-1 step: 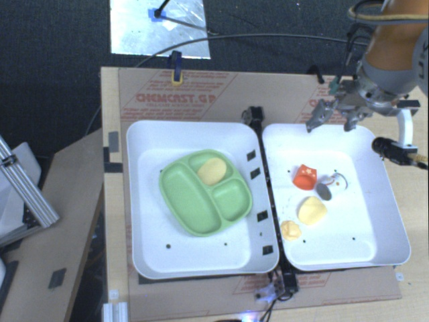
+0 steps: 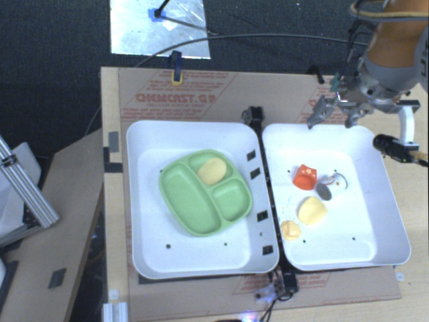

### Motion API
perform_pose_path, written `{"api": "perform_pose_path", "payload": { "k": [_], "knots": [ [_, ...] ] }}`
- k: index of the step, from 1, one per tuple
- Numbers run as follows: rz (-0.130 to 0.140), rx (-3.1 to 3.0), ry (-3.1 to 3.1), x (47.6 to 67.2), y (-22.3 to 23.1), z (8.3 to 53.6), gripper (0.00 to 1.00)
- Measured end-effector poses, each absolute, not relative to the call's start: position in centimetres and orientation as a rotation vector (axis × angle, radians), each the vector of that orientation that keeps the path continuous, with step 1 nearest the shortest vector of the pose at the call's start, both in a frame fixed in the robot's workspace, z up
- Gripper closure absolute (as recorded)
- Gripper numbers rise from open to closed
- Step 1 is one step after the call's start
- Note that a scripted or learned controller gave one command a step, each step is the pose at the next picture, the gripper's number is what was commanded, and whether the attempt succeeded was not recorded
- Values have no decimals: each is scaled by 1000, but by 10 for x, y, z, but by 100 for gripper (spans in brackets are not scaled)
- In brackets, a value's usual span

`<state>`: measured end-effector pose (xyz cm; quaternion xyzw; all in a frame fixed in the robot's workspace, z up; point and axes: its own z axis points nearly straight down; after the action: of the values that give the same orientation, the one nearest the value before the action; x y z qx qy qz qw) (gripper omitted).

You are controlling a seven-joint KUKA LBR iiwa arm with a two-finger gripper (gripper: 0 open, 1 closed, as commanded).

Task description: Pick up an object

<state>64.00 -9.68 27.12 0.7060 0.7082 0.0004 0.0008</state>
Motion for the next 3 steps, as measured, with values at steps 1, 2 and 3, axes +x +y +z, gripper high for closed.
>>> {"api": "perform_pose_path", "payload": {
  "k": [1, 2, 3],
  "knots": [
    [-4, 2222, 2225, 636, -97, 209, 0],
    [-3, 2222, 2223, 640, -105, 162, 0],
    [-3, 2223, 2224, 641, -108, 100, 0]
  ]
}}
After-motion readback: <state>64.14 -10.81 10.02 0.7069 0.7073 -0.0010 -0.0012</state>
